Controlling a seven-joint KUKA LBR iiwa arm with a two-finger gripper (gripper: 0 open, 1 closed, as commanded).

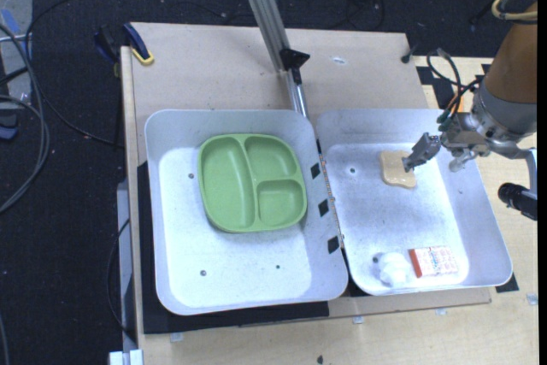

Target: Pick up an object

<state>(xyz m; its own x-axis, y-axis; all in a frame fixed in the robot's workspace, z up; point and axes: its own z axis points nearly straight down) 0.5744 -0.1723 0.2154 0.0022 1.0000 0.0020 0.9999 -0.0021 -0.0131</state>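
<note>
On the near right of the right bin (pixel 479 244) lies a small red-and-white box (pixel 437 261) whose printing is too small to read; just left of it sits a white crumpled lump (pixel 392 268). Farther back in this bin a tan, flat piece (pixel 397 169) rests on the floor of the bin, and the gripper (pixel 421 154) hangs right at its far right edge, dark fingers pointing down-left toward it. Whether those fingers are parted or closed cannot be told, and nothing is seen clamped between them. The grey arm (pixel 504 103) with its orange band reaches in from the right, cables looping beside the wrist. The left bin (pixel 171 269) holds a green divided plate (pixel 253 182) with three compartments, lying flat. Both bins stand on a pale wooden bench (pixel 214 68). A metal pole (pixel 265 0) slants up from between the bins' far edges. Around the bench the dark floor (pixel 60 141) carries black cables.
</note>
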